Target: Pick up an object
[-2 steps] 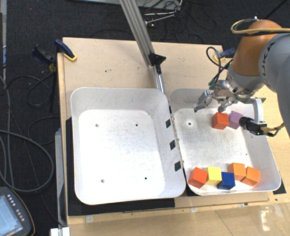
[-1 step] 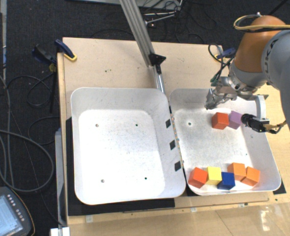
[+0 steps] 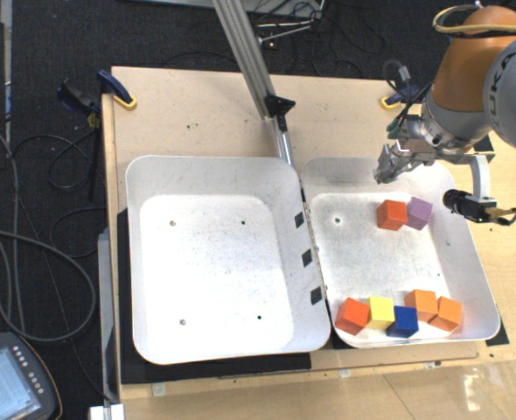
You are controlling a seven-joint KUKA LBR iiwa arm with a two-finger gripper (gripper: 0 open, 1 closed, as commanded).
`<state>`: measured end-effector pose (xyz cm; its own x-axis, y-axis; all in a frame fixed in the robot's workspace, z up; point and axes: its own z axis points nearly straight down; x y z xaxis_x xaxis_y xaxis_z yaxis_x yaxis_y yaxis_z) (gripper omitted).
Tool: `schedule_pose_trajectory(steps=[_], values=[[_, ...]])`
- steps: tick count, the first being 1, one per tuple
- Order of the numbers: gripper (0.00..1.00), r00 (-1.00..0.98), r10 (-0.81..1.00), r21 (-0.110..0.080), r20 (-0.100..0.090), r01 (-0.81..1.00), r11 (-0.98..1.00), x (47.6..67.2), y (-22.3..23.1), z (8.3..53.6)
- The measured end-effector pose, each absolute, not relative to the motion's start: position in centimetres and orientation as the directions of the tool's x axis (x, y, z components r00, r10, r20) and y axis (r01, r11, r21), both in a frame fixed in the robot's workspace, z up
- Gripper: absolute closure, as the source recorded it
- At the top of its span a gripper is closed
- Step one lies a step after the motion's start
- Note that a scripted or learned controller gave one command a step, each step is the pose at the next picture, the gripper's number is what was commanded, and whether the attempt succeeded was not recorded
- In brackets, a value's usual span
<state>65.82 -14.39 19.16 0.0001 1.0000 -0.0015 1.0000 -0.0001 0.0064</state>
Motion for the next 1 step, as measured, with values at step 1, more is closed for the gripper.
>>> schedule_pose_trajectory(steps=[1], values=[[1.0, -0.003, 1.0, 0.008, -0.002, 1.0, 0.003, 65.97, -14.43, 24.56]])
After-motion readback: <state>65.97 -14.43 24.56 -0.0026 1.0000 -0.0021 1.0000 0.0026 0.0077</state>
